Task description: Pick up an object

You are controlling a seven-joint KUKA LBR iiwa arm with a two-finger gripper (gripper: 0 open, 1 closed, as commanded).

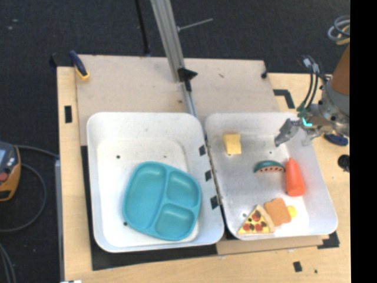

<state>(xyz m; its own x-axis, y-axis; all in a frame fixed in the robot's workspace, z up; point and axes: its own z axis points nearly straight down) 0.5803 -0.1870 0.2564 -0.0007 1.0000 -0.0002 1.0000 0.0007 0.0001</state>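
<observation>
Claw (290,131) hangs over the right bin's (247,125) far right side, grip state unreadable; the watermelon slice (269,168) lies just nearer and left, long axis left-right.

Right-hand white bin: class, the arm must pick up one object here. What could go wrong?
1. The orange bottle-shaped toy lies touching the green-rimmed watermelon slice toy; a grab could nudge both.
2. The pizza slice toy and tan bread-like toy sit packed against the right-hand white bin near wall, leaving little finger room.
3. The gripper hangs beside, not over, any toy.
</observation>
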